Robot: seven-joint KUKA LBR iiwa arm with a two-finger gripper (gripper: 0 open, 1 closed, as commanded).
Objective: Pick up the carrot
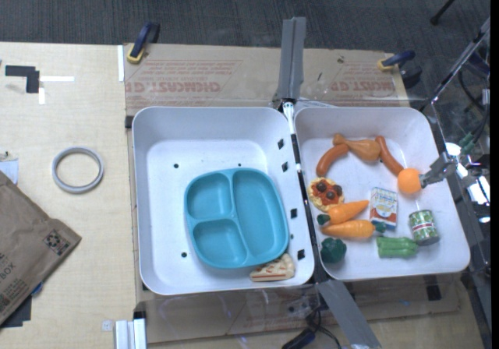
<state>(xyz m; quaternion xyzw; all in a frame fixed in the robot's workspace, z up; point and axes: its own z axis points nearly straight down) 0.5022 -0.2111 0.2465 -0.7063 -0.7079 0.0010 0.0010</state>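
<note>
Since the carrot (351,229) lies flat on the floor of the right bin (448,262), toward its front edge near the left wall, the pick looks not yet done. A second, slimmer carrot-like piece (346,211) sits just behind it, touching or nearly so. The gripper (437,172) is low at the bin's right wall, its tip just beside the orange ball (408,181), well apart from the carrot. Can't tell how far the jaws are spread; nothing visibly between them. My read: all of it remains, meaning travel across the bin, descend, close, lift. Left bin (148,207) holds the teal divided plate (235,217).
</note>
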